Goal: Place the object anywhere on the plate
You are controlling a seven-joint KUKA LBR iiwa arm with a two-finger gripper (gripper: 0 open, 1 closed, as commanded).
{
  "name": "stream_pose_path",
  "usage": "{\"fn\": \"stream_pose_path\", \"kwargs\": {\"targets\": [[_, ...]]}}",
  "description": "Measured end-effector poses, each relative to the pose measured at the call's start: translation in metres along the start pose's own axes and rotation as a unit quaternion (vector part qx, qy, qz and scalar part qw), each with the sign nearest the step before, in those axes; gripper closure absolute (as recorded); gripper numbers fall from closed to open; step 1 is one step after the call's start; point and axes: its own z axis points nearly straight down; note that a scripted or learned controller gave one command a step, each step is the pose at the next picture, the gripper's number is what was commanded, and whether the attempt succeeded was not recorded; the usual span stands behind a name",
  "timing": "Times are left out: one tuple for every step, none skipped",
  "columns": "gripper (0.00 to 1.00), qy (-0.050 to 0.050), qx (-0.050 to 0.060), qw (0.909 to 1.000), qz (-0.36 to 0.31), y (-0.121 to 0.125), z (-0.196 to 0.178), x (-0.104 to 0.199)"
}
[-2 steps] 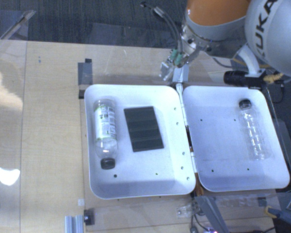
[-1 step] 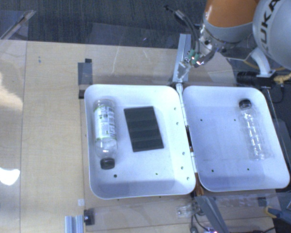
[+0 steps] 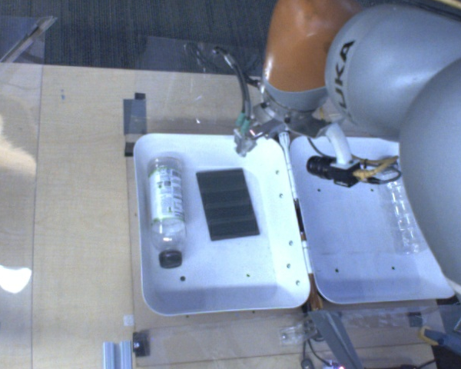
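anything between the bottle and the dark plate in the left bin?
Nothing. In the camera view, only bare white bin floor separates the bottle from the plate.

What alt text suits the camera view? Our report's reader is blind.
A grey arm's hand hovers at the far edge of the left white bin, which holds a clear bottle lying beside a dark rectangular plate.

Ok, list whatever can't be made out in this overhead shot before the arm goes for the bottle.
- Gripper: small and blurred at the left bin's far edge; finger state unreadable.
- Bottle: label print too small to read.
- Right bin: its right side is covered by the arm's grey body.
- Dark flat plate: surface detail too coarse to tell beyond faint bands.
- Clear object in the right bin: transparent, partly under the arm, identity unclear.
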Motion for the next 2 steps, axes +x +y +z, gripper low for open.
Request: {"fn": "stream_pose_path", "kwargs": {"targets": [[1.0, -0.001, -0.002, 0.9997, 0.026, -0.002, -0.045, 0.001], [1.0, -0.001, -0.001, 0.9672, 0.254, -0.029, -0.078, 0.002]]}}
